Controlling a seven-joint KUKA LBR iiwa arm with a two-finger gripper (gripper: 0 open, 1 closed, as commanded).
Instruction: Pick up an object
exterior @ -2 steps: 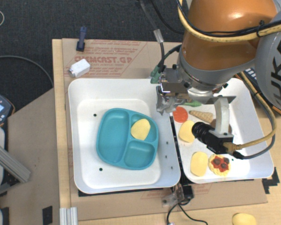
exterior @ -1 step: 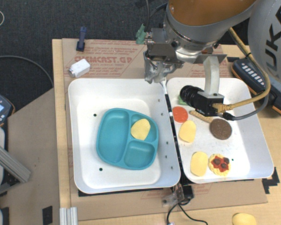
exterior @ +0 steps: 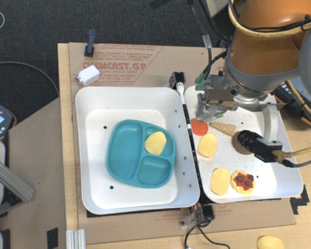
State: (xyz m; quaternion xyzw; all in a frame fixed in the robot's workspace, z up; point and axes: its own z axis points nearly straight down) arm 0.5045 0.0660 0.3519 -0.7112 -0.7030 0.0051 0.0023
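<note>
The gripper (exterior: pixel 207 114), open or closed I cannot tell, hangs over the orange piece (exterior: pixel 199 127) by the right bin's (exterior: pixel 264 192) left wall, so a descent may strike that wall or nudge the one cone (exterior: pixel 224 129), with three yellow pieces (exterior: pixel 207 146) around, one on the teal divided plate (exterior: pixel 125 154).

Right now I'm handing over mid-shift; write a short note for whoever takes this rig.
Gripper: in the right white bin, by the small orange-red round piece; no object seen held.
Same bin: tan cone, two pale yellow pieces, yellow slice with red topping.
Left white bin: teal divided plate with a yellow piece.
Done: nothing picked. Left: grasp and lift one object.
</note>
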